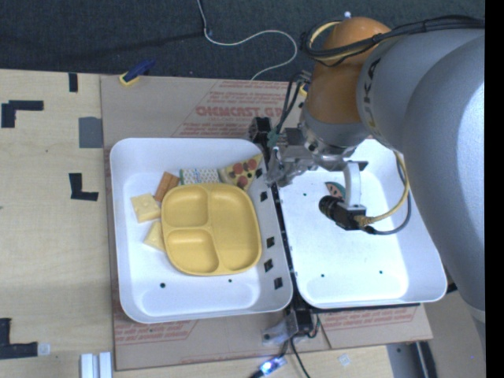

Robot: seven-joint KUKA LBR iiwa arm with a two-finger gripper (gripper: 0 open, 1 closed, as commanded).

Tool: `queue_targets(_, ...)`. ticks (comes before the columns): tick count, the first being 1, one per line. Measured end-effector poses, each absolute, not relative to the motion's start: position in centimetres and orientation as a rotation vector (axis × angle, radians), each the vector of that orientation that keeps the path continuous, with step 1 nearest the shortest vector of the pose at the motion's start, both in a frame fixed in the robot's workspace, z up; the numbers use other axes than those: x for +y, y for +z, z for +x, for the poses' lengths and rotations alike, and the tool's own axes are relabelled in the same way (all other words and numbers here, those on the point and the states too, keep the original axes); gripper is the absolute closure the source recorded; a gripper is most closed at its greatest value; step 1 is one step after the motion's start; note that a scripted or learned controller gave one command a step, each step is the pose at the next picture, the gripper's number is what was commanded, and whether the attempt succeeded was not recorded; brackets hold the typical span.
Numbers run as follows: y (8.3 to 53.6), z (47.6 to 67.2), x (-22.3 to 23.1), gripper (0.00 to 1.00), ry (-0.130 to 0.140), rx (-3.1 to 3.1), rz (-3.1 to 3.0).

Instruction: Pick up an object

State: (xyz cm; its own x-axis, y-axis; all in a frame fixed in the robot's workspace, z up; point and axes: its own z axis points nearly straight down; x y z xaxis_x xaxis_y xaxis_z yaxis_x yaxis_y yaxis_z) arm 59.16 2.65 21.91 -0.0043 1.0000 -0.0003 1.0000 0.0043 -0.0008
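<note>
A yellow divided plate lies in the left bin. Along its upper edge sit a pale yellow square piece, an orange-brown piece, a patterned green-white item and a pizza-slice toy. Another pale yellow piece pokes out from under the plate's left side. My gripper hangs at the top of the divider between the bins, just right of the pizza-slice toy. The wrist hides much of it.
The right bin holds a small brown thing beside a black cable fitting on the arm. The grey arm and its orange band cover the upper right. A white cable lies behind the bins.
</note>
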Motion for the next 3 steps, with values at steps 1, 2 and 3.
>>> queue_targets(1,22.1,61.5,7.8,1.00,-0.001,-2.228,-2.213)
queue_targets(2,22.8,65.5,10.8,1.00,-0.003,-2.227,-2.216)
queue_targets(3,21.4,64.4,9.6,1.00,0.006,-2.222,-2.221)
